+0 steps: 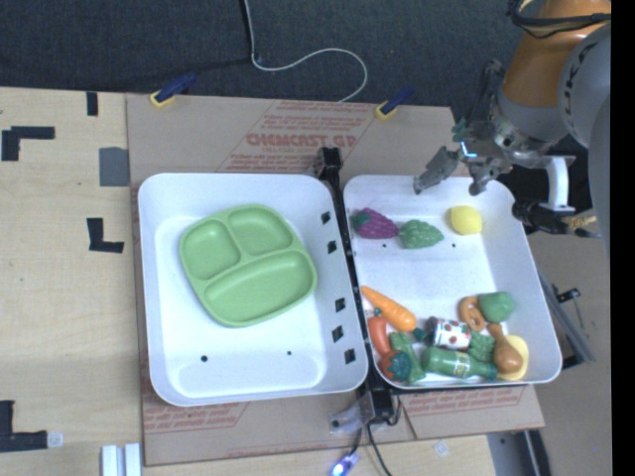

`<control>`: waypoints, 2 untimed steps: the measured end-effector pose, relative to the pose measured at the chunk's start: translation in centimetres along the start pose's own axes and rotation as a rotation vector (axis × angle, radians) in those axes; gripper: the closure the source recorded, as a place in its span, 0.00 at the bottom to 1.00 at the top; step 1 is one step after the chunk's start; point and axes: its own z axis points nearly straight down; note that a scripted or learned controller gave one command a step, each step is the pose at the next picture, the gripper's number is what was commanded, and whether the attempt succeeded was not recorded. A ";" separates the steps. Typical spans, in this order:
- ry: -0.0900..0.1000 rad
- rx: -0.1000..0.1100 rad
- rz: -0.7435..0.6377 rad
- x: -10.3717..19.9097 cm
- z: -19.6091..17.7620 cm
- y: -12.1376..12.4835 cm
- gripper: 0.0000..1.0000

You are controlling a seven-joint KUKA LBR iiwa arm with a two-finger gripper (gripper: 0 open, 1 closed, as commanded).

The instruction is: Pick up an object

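White plastic right-hand bin holds the toy food, most heaped in its near corner. At its far rim the two-finger gripper hangs spread wide and empty, just beside the round yellow toy lemon, the likeliest pick.

You get even, fairly bright light from overhead; nothing is blown out. The two white bins read clean, a touch of soft glare on the right one's floor. Shadows are short and soft: note the faint one under the green tray and along each bin's inner wall. The dark cloth across the top of the frame swallows detail. Resolution is low, so the toy pile at lower right smears together. The orange band at upper right looks slightly soft and shows a mild sheen. You'll see no obvious edge warping.
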 end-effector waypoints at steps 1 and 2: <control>0.002 -0.005 -0.005 5.9 -6.9 -5.1 0.00; 0.001 -0.017 -0.006 10.6 -24.0 -11.3 0.00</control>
